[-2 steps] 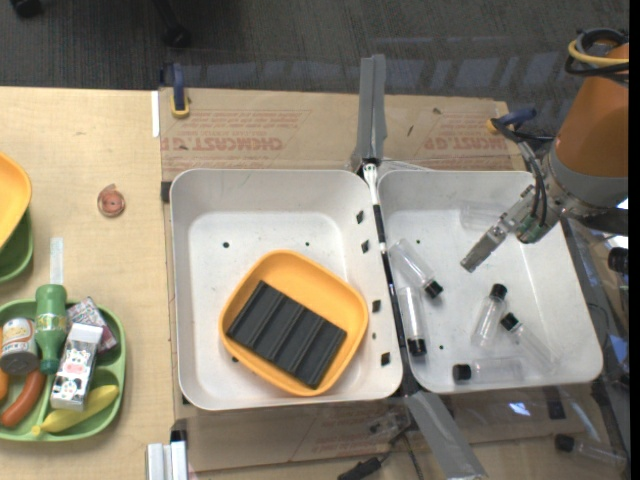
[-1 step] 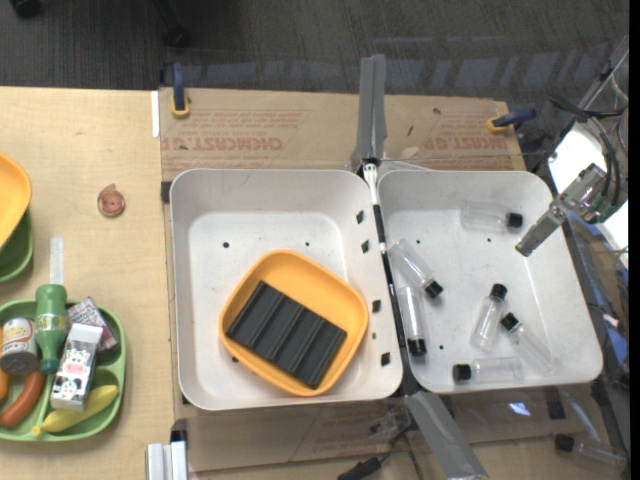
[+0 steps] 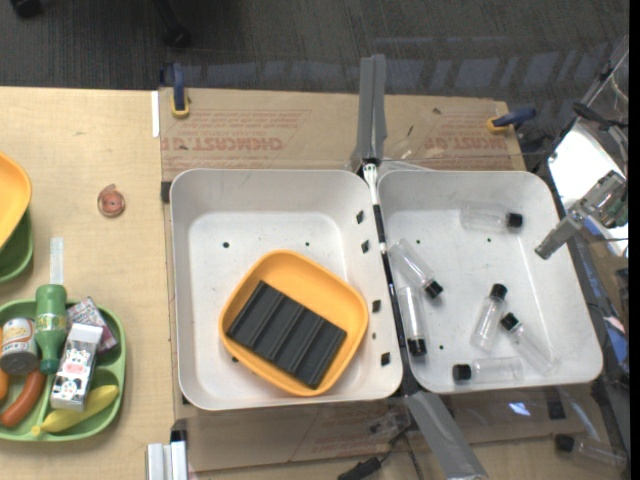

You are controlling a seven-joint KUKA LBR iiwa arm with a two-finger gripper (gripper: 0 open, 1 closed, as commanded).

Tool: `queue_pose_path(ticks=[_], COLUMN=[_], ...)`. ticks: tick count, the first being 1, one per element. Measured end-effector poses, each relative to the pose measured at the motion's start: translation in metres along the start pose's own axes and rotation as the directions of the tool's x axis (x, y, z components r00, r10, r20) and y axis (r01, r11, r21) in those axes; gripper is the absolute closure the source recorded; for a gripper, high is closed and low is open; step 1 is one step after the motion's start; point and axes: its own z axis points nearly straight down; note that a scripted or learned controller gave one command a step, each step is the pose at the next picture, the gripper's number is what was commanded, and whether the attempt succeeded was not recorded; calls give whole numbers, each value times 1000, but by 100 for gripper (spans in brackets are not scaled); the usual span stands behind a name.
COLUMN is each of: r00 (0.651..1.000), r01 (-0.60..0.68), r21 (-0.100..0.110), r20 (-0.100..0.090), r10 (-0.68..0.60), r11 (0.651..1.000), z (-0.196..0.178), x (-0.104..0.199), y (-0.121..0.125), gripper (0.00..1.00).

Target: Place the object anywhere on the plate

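Note:
A yellow plate [image 3: 300, 268] lies in the left bin [image 3: 200, 228], toward its front. A black ridged slab [image 3: 285, 335] rests flat on the plate and covers most of it. Several clear vials with black caps lie scattered in the right bin [image 3: 450, 233], among them one at the back [image 3: 487, 218] and one by the divider [image 3: 412, 268]. My gripper [image 3: 556, 243] reaches in at the right bin's right rim, far from the plate, with most of it cut off by the frame edge. Nothing shows held in it.
A green tray [image 3: 110, 388] of toy food and a yellow bowl [image 3: 10, 203] sit on the wooden table at the left. A small pink disc [image 3: 111, 202] lies near them. Clamps [image 3: 178, 103] hold the cardboard behind the bins.

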Motion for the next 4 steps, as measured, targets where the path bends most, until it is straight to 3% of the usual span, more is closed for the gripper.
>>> queue_pose_path(ticks=[1, 4], r00=[999, 988], r01=[-37, -152], r21=[0, 0], r20=[-1, -1], r10=[37, 152], r11=[999, 988], z=[16, 16], x=[-7, 5], y=[-5, -20], gripper=[0, 0])
